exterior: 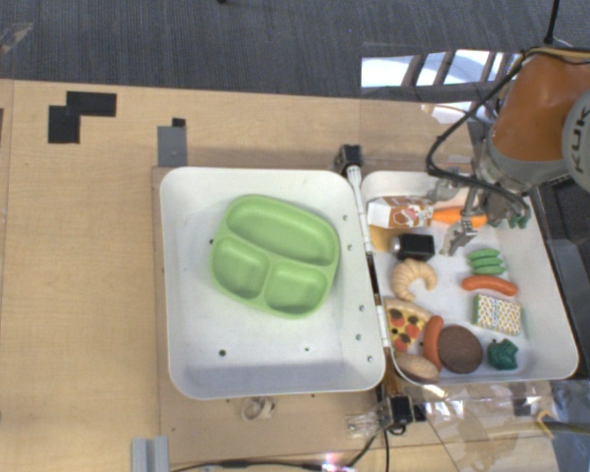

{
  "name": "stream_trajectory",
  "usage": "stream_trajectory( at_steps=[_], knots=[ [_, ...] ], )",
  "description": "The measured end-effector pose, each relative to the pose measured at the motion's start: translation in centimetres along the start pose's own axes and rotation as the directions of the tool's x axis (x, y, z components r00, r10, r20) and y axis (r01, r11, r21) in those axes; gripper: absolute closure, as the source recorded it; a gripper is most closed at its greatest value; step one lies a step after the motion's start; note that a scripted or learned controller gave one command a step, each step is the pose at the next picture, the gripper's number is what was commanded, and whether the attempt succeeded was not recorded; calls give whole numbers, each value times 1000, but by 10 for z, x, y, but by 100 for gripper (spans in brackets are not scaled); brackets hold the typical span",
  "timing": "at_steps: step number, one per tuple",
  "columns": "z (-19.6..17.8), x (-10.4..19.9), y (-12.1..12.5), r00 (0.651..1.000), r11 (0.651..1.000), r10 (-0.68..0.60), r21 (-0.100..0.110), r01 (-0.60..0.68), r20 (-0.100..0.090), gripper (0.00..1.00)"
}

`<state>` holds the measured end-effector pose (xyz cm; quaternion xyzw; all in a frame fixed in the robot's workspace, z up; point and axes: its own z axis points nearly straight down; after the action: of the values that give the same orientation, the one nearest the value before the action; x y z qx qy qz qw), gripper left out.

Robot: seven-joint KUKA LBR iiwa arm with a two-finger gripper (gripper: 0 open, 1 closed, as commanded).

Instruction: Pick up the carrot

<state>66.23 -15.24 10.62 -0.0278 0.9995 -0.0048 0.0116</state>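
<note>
The carrot (448,216) is an orange stick lying across the far part of the right bin (554,308), with its green top (519,221) poking out on the right. My gripper (469,222) hangs straight over the carrot's middle and hides that stretch of it. The grey arm with its orange band (531,106) comes in from the upper right. The carrot seems to rest on the bin floor; whether the gripper touches it I cannot tell.
Crowded around the carrot are a white and brown packet (398,211), a black block (414,246), a croissant (415,276), green beans (487,260) and an orange sausage (489,285). A green divided plate (275,254) lies in the left bin (192,347).
</note>
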Motion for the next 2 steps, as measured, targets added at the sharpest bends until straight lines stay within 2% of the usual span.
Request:
stream_trajectory(
  at_steps=[1,2],
  knots=[
    [17,40,4,998,998,56,-7,-56,-9,0],
    [17,9,31,906,906,423,-1,-423,-15,0]
  ],
)
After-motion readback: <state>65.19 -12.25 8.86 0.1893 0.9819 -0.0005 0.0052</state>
